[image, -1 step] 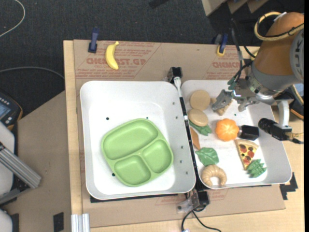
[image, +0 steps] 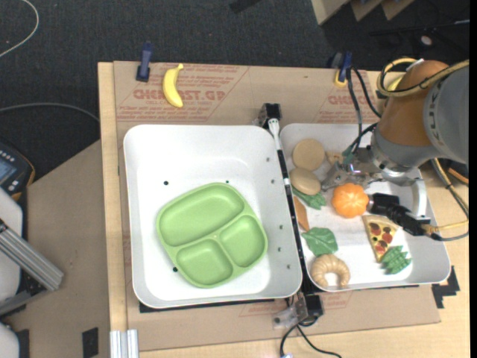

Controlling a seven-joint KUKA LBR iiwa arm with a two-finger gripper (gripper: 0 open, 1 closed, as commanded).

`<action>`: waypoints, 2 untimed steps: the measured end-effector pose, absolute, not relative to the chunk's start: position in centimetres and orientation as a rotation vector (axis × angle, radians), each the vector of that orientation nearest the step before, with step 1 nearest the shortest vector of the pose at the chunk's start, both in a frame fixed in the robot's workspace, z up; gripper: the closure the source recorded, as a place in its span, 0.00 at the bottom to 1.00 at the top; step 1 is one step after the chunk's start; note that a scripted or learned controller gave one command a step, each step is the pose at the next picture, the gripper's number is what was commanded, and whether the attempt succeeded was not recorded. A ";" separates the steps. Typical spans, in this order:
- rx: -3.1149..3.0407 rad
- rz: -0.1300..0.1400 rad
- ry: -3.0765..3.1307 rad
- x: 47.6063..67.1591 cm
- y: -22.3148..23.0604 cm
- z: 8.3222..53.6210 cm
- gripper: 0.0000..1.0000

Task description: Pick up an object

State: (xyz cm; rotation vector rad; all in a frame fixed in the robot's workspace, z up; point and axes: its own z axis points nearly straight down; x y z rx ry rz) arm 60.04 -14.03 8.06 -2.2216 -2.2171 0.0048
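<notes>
1. Orange and round, a toy orange lies in the right bin, near that bin's middle.
2. The pincer hangs just behind the orange, at the end of the grey arm with its orange band.
3. Whether the pincer is apart or together cannot be told; its metal parts are a small blur above the fruit.
4. Nothing can be seen clamped in it.
5. Two tan round pieces sit behind and to the left of the orange, one in front of the other.
6. A green leaf lies in front of the orange, and a smaller green piece lies at its left.
7. A pale croissant-like pastry rests in front of the leaf, near the bin's front rim.
8. A pizza slice lies in front and to the right of the orange, with a green spiky piece touching its tip.
9. A green divided plate sits in the left bin, well apart from the orange.
10. A yellow banana lies on the table, far behind and left of the orange.
</notes>
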 end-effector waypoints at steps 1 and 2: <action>-2.225 -0.002 -2.222 60.2 -13.9 9.7 1.00; -2.211 -0.015 -2.237 59.3 -2.5 19.1 1.00</action>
